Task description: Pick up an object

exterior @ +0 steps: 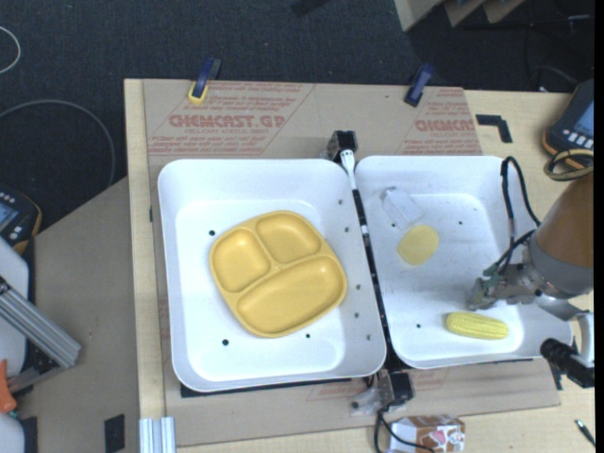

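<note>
Readable text: red "CHEMCAST GP" printed on the brown board covering the worktop, behind the left bin. Same red print repeats behind the right bin, partly cut off, reads "CHEMCAST". Small print underneath not legible.

The arm comes in from the right edge of the camera view, its orange band uppermost and the grey wrist section below it. It is bent down over the near right part of the right bin. The gripper sits low at the end of the wrist, pointing leftward and down toward that bin's floor.
</note>
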Controlling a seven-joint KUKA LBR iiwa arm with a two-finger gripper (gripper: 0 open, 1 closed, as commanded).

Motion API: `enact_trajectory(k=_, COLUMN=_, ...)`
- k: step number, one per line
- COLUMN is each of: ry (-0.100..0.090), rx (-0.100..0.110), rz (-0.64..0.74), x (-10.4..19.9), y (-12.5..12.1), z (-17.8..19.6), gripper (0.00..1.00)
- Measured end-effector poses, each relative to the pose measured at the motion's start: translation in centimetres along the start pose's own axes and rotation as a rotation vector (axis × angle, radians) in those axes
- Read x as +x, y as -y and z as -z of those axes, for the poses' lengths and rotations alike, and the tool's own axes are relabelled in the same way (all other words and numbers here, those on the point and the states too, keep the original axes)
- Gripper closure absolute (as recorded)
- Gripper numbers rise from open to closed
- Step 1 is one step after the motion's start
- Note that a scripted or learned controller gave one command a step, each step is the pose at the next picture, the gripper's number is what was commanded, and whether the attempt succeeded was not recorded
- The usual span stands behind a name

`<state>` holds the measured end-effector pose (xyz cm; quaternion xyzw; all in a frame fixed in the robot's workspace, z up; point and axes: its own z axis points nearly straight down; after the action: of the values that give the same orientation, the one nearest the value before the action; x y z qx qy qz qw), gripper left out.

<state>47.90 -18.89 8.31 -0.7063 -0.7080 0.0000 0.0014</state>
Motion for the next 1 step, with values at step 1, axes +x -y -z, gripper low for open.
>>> enact_trajectory(k=1, ry=0.006, rx=-0.005, rz=-0.005, x=-3.56, y=-0.01, z=2.29, gripper=1.0)
